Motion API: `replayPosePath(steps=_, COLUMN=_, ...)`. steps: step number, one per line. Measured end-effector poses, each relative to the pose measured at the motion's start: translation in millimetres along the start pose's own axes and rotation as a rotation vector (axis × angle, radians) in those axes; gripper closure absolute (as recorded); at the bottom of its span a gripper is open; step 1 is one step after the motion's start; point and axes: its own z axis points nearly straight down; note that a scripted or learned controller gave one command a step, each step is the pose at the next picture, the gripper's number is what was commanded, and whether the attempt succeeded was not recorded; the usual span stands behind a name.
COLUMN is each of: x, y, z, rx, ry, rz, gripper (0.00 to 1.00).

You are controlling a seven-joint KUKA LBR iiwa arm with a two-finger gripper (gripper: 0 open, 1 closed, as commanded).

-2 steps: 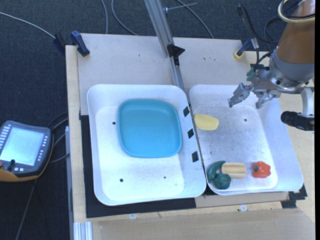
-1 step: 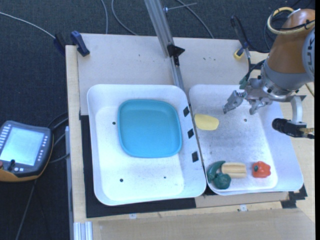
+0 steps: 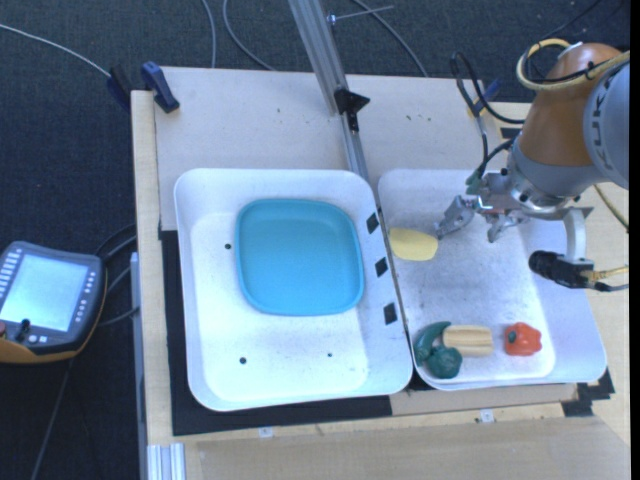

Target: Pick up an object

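Note:
My gripper (image 3: 476,224) hangs over the back half of the right bin (image 3: 470,278), its two grey fingers spread apart with nothing between them. A pale yellow object (image 3: 413,245) lies on the bin floor just left of and below the left fingertip, apart from it. Along the bin's front edge lie a dark green pepper-like object (image 3: 438,350), a tan block (image 3: 467,340) and a red tomato-like object (image 3: 521,339).
The left bin (image 3: 205,268) holds a blue plate (image 3: 299,255). A metal pole (image 3: 322,53) slants down between the bins. A black cable plug (image 3: 558,267) hangs at the right bin's right side. A teach pendant (image 3: 45,298) lies off the bench at left.

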Motion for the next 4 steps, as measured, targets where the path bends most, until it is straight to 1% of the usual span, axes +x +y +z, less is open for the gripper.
replayPosePath(steps=1, x=0.3, y=-0.9, z=52.4, rx=0.001, ry=0.0, rz=0.0, gripper=0.0)
replayPosePath(steps=2, x=0.3, y=0.8, z=39.1, rx=-0.006, ry=0.0, rz=-0.001, gripper=1.0)
replayPosePath(steps=3, x=-1.7, y=7.9, z=-5.9, rx=-0.008, ry=-0.001, rz=0.0, gripper=1.0)
replayPosePath(steps=4, x=-6.0, y=1.8, z=-65.4, rx=-0.01, ry=-0.001, rz=0.0, gripper=1.0)
